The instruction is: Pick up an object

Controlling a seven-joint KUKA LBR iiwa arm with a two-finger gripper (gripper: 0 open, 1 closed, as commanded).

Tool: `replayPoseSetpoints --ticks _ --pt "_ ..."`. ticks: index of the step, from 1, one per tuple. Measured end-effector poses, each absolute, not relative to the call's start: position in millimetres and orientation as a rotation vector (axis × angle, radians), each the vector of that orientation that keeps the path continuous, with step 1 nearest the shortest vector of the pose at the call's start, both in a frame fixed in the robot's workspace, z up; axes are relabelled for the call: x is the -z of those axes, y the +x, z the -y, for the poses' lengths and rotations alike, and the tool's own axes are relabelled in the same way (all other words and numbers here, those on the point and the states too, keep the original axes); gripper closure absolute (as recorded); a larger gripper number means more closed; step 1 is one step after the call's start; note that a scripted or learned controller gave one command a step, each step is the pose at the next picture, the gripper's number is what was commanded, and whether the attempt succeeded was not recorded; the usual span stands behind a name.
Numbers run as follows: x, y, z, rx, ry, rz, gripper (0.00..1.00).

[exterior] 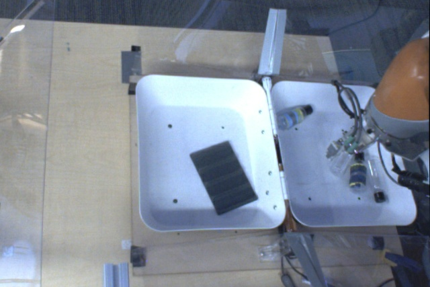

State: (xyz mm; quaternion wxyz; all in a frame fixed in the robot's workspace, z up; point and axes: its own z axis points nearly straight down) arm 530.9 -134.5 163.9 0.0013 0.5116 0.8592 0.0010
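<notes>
Bottle, small and clear with a dark cap, lay on its side in the right bin near the divider. Gripper hung over that bin; its state could not be determined. Both bins sat on a wooden bench above grey carpet.

A dark ribbed pad is laid flat and askew in the left bin. In the right bin, a small bottle is seen lying near the upper left corner, and a blue-banded cylinder lies further right.
</notes>
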Motion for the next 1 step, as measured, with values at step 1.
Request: replayPoseSetpoints --ticks 1 --pt "-191.8 580.8 76.3 -0.004 1.668 -2.658 1.0"
